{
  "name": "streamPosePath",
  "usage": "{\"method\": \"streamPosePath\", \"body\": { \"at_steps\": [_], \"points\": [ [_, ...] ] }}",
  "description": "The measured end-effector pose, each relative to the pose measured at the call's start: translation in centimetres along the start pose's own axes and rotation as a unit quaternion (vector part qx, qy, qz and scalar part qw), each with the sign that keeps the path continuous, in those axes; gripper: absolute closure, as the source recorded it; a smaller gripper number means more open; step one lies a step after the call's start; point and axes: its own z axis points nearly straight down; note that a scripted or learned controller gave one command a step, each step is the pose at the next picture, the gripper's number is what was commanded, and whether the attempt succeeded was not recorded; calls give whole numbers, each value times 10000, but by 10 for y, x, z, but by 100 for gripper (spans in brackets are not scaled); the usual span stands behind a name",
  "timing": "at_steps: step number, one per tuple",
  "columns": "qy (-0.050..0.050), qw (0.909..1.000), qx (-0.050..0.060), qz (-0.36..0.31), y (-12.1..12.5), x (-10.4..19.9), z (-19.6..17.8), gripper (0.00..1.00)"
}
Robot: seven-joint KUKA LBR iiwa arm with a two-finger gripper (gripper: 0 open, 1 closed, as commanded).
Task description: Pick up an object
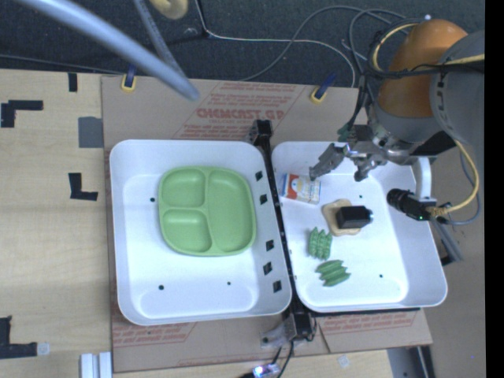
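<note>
The right bin (409,282) holds a small white, red and blue carton (300,188) at its upper left. A tan piece with a black block on top (349,217) lies in the middle, and two green pea-pod toys (319,243) (332,272) sit below it. My gripper (344,164) hangs over the bin's upper part, its two dark fingers spread apart with nothing between them. One fingertip is just right of the carton, the other above the tan piece.
The left bin (134,290) holds a green divided plate (207,211). A black clip divider (272,211) runs between the bins. Cables (315,46) trail over the dark back area, and a black connector (405,201) sticks out at the right bin's rim.
</note>
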Motion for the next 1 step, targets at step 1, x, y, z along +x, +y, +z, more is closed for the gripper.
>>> {"method": "streamPosePath", "body": {
  "at_steps": [1],
  "points": [
    [-1, 10000, 21, -1, -3, 3, 44, 0]
  ]
}}
